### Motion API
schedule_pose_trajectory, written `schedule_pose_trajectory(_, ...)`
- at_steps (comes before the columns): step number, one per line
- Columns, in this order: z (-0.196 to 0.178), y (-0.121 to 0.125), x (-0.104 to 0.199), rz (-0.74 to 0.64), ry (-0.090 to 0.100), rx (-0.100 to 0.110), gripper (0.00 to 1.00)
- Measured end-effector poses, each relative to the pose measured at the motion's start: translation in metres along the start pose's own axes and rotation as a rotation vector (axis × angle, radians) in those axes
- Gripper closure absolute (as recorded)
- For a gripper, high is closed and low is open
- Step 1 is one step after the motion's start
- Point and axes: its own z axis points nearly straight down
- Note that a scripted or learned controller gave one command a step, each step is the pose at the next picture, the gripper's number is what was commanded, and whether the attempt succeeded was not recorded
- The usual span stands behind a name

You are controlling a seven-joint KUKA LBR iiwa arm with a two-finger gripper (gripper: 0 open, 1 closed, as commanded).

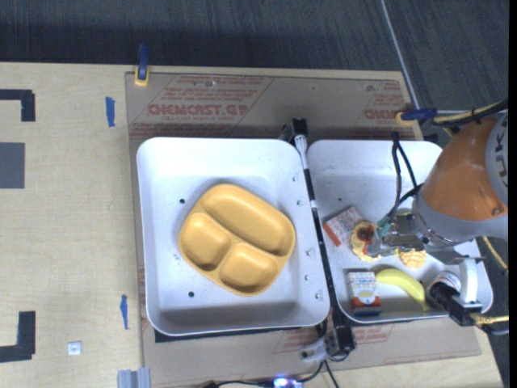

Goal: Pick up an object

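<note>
The right bin (pixel 355 164) holds several small items: a red and white packet (pixel 342 221), a round orange and yellow toy (pixel 365 239), a yellow banana (pixel 401 284), a small carton (pixel 363 290) and a pale yellow piece (pixel 414 258). My gripper (pixel 393 234) hangs low over this bin, just right of the round toy and above the banana. The wrist hides whatever lies directly beneath it. I see nothing held.
The left bin (pixel 157 217) holds a large yellow divided plate (pixel 235 237). The arm's orange band (pixel 467 178) covers the right bin's right side. Black cables (pixel 400 172) hang by the wrist. A black clamp (pixel 299 129) sits between the bins.
</note>
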Motion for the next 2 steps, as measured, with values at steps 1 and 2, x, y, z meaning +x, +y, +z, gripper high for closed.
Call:
schedule_pose_trajectory(1,0.0,0.0,0.0,0.0,0.0,0.0,0.0)
schedule_pose_trajectory(2,0.051,-0.008,0.002,0.0,0.005,0.02,0.0)
